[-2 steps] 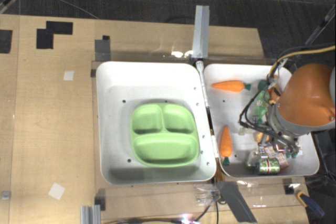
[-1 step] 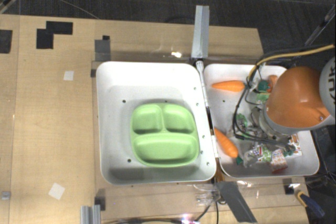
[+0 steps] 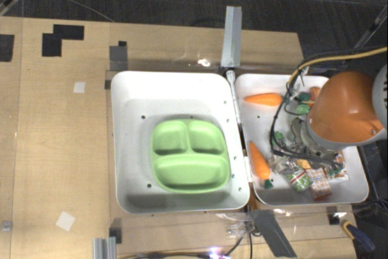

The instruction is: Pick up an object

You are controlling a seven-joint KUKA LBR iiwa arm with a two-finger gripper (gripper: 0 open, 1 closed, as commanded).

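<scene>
Counter [image 3: 54, 148] of pale wood laminate, matte, with black square patches at its 10 o'clock corner. You have two shallow white bins side by side on it, both smooth moulded plastic with rounded corners.

Left bin [image 3: 127, 130]: holds one lime-green divided plate [image 3: 190, 154], glossy plastic, rounded-rectangle outline, two small compartments at its 12 o'clock side and one wide compartment at 6 o'clock. It lies flat, near the bin's centre.

Right bin [image 3: 357, 188]: cluttered. One orange carrot [image 3: 263, 99], tapered and smooth, lies crosswise toward the bin's 11 o'clock corner. A second carrot [image 3: 260, 162] lies at 8 o'clock, slanted along the left wall, with a small dark green tip at its lower end. At 6 o'clock you see a heap of small printed packets [image 3: 310, 179], red, white and green, crumpled together.

Arm: the domed orange band [image 3: 345, 109] covers the bin's 2 o'clock region, with grey housing beneath and loose black, green and yellow cables on its left side. The end effector [image 3: 303, 158] sits directly below it, down among the packets; you cannot tell its opening or whether it has hold of anything, as the wrist hides it.
</scene>
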